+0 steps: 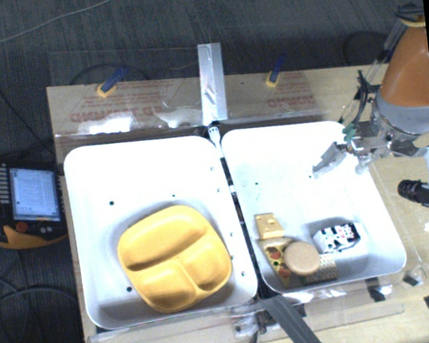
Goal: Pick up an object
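Note:
The right bin [375,217] holds a small cluster near its front edge: a tan block [266,226], a round tan disc [301,257] lying partly over an orange-brown item [275,264], and a black-and-white patterned object [337,237]. My gripper [344,162] hovers over the far right part of this bin, well behind the cluster. Its fingers are spread open, one grey fingertip [325,163] pointing left, and nothing sits between them. The grey arm with its orange band [411,65] comes in from the right.
A yellow divided tray [174,255] lies in the left bin [85,190]. A handheld pendant with a screen [25,199] rests on the floor left of the bench. Clamps and a metal post [211,82] stand behind the bins.

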{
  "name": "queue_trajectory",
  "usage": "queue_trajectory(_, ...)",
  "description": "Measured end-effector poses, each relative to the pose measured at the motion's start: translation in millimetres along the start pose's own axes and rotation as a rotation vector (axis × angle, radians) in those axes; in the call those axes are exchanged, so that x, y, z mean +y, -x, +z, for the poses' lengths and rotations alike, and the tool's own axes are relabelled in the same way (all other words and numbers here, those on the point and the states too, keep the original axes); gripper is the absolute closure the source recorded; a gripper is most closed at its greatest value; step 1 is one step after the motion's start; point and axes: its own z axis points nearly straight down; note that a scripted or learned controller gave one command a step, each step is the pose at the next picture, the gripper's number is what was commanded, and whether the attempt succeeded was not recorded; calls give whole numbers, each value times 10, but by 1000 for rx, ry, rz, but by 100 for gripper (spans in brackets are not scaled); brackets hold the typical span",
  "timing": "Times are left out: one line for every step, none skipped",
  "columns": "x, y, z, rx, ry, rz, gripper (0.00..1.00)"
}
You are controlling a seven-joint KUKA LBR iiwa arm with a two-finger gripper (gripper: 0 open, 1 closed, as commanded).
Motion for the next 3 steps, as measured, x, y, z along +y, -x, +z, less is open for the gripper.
queue_trajectory(319, -15, 882, 0, -1, 232, 0)
queue_trajectory(500, 98, 1230, 2, 8, 439, 0)
queue_trajectory(-112, 191, 1166, 17, 24, 710, 0)
